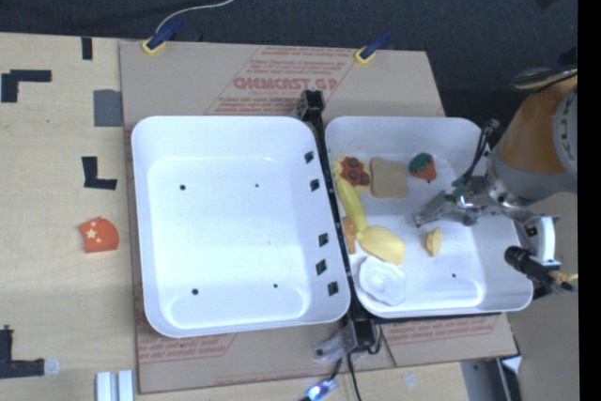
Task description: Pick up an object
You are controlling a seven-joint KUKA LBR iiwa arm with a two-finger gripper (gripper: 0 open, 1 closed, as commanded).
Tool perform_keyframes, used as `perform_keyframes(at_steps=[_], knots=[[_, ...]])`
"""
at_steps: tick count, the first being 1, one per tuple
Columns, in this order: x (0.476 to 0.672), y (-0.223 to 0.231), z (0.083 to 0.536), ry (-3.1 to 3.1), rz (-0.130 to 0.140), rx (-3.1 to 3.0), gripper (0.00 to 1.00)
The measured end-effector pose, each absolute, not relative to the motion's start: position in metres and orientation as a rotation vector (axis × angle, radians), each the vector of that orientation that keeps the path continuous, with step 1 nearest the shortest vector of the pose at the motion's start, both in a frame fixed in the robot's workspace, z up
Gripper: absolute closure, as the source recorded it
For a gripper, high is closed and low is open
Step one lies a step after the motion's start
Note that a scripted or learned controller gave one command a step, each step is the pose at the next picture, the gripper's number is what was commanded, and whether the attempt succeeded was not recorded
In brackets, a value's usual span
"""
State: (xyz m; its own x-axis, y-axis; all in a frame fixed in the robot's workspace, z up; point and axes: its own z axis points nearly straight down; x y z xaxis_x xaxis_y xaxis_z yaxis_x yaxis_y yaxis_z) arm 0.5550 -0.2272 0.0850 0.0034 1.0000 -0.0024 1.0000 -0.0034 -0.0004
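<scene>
The right white bin point(467, 288) holds several small objects. A yellow banana point(349, 200) lies along its left wall, with a yellow lumpy fruit point(382, 244) just below it. A tan slice point(389, 177) and a red-and-green fruit point(423, 166) sit near the far wall. A small yellow piece point(433, 242) lies mid-bin, and a white round item point(381, 282) rests at the front left. My gripper point(427, 215) hangs low over the bin's middle, just above and left of the small yellow piece and right of the lumpy fruit. I see nothing held in it.
The left white bin point(150, 202) stands beside the right one, with a black divider point(324, 202) between them. A small dark red item point(353, 168) sits at the banana's far end. A red object point(100, 235) lies on the bench to the left. The arm's orange band point(540, 131) rises at the right.
</scene>
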Motion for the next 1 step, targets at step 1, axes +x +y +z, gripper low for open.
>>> perform_keyframes(at_steps=[1], knots=[[0.4986, -0.2079, 0.0857, 2.221, 0.0, 2.22, 0.0]])
